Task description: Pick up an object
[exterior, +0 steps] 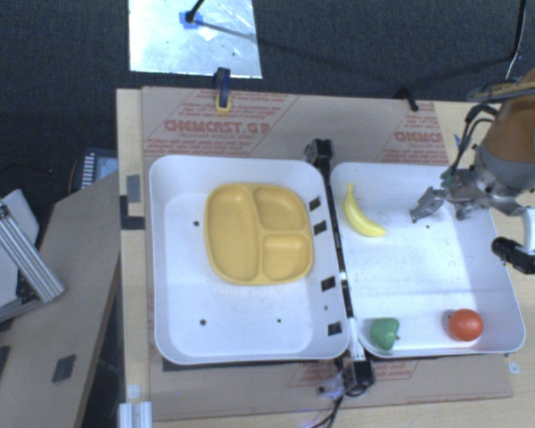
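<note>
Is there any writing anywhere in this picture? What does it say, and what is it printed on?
"CHEMCAST GP", red, on the brown sheet under the white bins, above the left one.
The same red print above the right bin: cut off, not readable.
Smaller red lines beneath: too blurred.

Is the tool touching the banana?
Apart. The camera view shows bare white bin floor between the tool and the banana.

Tray [257, 234] in left bin [174, 266], banana [361, 214] right

arm [520, 123]: cut off at right edge | end effector [425, 209]: blurred
</note>
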### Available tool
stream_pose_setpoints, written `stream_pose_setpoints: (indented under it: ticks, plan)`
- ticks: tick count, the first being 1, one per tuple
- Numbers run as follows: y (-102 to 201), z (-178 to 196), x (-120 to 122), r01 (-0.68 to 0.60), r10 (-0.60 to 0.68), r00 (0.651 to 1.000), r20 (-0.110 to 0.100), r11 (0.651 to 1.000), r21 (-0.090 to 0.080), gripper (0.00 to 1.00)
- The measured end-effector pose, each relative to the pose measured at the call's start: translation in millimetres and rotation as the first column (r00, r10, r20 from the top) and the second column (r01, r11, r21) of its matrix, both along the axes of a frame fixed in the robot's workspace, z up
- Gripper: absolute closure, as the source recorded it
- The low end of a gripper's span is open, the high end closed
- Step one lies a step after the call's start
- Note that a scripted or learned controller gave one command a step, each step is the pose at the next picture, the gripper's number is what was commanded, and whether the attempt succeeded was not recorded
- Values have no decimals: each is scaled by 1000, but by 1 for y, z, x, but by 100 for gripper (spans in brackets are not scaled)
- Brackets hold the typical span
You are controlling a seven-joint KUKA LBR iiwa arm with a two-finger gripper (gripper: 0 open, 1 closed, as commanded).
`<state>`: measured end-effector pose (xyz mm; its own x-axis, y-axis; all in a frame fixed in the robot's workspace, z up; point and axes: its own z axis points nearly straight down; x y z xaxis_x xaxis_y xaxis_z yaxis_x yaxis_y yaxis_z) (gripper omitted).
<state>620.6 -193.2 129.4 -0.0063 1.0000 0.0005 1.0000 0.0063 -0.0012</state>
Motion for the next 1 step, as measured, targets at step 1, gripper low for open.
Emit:
stream_pose_setpoints:
  ticks: [1]
  plan:
    - [1, -47, 0, 0, 0, 1000, 0, 1000, 0, 0]
